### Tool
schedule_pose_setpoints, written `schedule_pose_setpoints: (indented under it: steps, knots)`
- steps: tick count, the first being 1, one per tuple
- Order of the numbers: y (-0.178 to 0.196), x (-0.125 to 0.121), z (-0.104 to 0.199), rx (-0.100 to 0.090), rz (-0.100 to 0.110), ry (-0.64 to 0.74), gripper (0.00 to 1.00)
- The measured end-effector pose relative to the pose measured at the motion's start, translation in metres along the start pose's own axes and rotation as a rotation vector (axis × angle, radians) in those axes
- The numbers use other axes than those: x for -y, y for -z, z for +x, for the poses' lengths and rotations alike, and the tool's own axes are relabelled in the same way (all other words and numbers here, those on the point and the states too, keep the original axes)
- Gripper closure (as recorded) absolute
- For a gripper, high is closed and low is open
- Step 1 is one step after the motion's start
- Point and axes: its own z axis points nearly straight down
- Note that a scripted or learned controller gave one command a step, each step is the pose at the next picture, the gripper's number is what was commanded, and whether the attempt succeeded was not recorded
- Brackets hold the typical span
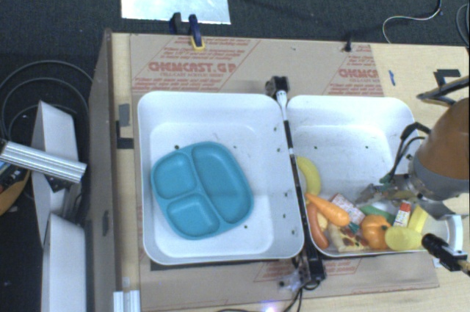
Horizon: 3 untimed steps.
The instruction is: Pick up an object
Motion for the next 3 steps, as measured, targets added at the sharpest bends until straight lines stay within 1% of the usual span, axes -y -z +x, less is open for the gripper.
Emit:
schedule_pose_setpoints:
  steps: [1, 2, 3]
  knots:
    - [0.0, -0.002, 0.004, 0.0, -0.001, 0.002, 0.0]
    - [0.0, -0.001, 0.025, -0.001, 0.001, 0.007, 0.0]
    - [0.0, -0.001, 0.03, -0.001, 0.0, 0.005, 0.0]
